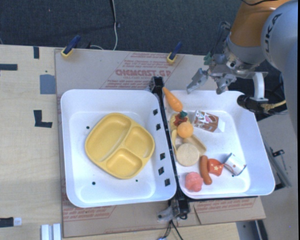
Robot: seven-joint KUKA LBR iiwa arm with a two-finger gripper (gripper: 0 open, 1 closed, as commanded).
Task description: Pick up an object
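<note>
The gripper (208,83), fingers spread and apparently empty, hangs over the right bin's (255,149) far rim (beyond the carrot (173,101)).

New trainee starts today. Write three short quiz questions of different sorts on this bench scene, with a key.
1. True or false: the yellow divided plate lies in the right bin.
2. Which item lies nearest the gripper? A. carrot B. pink ball C. round biscuit
3. Fill in: the gripper hangs above the far rim of the ____ bin.

Key: 1 false, it lies in the left bin. 2 A. 3 right.
</note>
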